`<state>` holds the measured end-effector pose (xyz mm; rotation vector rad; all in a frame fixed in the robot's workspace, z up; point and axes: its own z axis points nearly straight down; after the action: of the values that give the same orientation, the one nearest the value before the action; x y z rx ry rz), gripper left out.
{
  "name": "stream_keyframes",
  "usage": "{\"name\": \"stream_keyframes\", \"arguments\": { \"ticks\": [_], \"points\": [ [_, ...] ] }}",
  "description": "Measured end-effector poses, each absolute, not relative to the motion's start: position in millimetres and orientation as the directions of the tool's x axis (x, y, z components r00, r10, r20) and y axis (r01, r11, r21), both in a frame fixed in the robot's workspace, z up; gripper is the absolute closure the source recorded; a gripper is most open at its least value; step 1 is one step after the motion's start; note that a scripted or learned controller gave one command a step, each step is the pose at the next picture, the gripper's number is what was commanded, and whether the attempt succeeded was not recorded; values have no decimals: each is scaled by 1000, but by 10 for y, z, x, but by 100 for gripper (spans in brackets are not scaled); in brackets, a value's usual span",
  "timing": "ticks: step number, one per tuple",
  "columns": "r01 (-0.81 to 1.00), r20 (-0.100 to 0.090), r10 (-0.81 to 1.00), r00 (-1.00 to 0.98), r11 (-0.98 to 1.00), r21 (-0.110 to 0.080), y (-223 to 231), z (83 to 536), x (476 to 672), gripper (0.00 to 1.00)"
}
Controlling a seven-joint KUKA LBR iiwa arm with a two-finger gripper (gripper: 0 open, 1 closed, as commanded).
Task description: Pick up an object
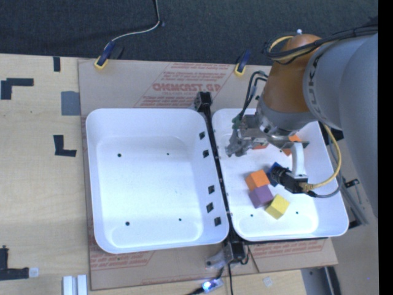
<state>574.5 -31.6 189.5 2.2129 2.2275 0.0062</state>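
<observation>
At right of centre, your tool (pixel 238 145) hovers in the right bin (pixel 319 226); I cannot tell its opening. Descend next toward the orange cube (pixel 258 179).

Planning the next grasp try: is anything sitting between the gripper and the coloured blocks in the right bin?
Nothing visible does. The gripper hangs over bare floor of the right bin; the orange block, purple block and yellow block lie just beyond, with open white floor between.
</observation>
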Motion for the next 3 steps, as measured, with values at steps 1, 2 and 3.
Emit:
{"name": "stream_keyframes", "arguments": {
  "ticks": [1,2,3],
  "points": [
    [1000,1,1000,-9,9,13,298,2919,6410,100],
    [1000,-2,1000,-3,3,-1,326,2394,6691,100],
    [1000,-2,1000,-2,2,-4,355,2031,6675,100]
  ]
}}
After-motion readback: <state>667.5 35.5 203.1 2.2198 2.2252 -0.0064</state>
